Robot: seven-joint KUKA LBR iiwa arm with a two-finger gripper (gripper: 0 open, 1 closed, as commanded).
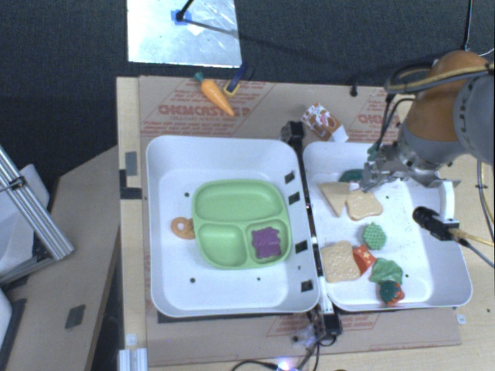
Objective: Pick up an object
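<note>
My gripper (370,178) reaches down into the back of the right bin (448,284), just above a tan toast slice (363,205) and beside a cheese wedge (334,195). A dark green piece (352,175) lies right by the fingertips. Nothing shows between the fingers. Further forward in that bin lie a green bumpy ball (374,236), a tan cracker (339,260), a red piece (363,257) and a leafy green piece (387,273).
The left bin (166,207) holds a green divided plate (232,222) with a purple piece (267,242) in one compartment, and a small orange ring (182,228). Behind the bins lie a toy carrot (216,97) and a small packet (321,122).
</note>
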